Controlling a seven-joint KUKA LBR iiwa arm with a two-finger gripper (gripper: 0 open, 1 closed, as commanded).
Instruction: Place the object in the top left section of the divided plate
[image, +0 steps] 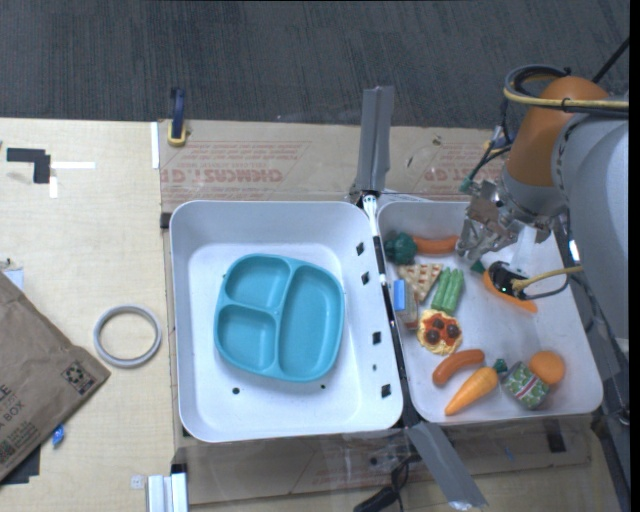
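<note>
Camera view, looking down at a slant on two white bins set side by side. Left bin holds the divided plate, a teal oval dish with two small sections on its left half and one large section on its right; the top left section lies at about ten o'clock from the plate's centre. Right bin holds a scatter of toy foods. Clockwise from twelve o'clock in that bin: a thin carrot with a dark green piece just beside it at its nine o'clock; an orange slice with a dark mark at three o'clock; a small orange and a wrapped green item touching it at five o'clock; a large carrot and a sausage at six o'clock; a small pizza near the centre; a waffle piece and a green cucumber side by side above it.

Gripper hangs at the bin's one o'clock corner, below the orange band of the arm. Its tips stand between the thin carrot, at their nine o'clock, and the orange slice, at their four o'clock. Which food is the task's object cannot be told; none is seen between the tips, and whether the fingers are spread or closed cannot be told.

A grey ring and a brown cardboard box lie on the bench at the left bin's nine o'clock.
</note>
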